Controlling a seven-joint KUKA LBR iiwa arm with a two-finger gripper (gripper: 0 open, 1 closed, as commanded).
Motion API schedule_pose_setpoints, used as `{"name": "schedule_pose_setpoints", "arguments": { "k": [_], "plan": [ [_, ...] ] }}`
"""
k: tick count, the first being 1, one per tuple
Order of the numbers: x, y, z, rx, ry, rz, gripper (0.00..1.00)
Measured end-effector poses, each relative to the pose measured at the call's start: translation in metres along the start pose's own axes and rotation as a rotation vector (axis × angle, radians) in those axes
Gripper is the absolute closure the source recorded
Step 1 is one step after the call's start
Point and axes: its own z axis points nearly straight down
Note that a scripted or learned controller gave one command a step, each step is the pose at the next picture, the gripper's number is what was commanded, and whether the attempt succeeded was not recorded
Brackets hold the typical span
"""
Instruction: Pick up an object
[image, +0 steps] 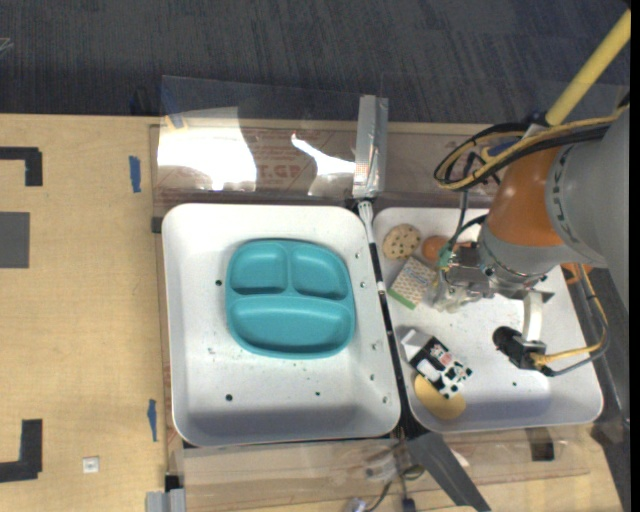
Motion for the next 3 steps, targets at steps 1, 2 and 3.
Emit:
{"name": "schedule_pose_setpoints", "arguments": {
  "k": [1,2,3],
  "plan": [
    [0.0,0.001,-0.002,-0.004,0.0,0.0,0.0],
    [-0.01,0.041,0.016,-0.018,-0.004,-0.414,0.0],
    [-0.028,0.085,0.017,0.002,0.003,-0.212,0.0]
  ]
}}
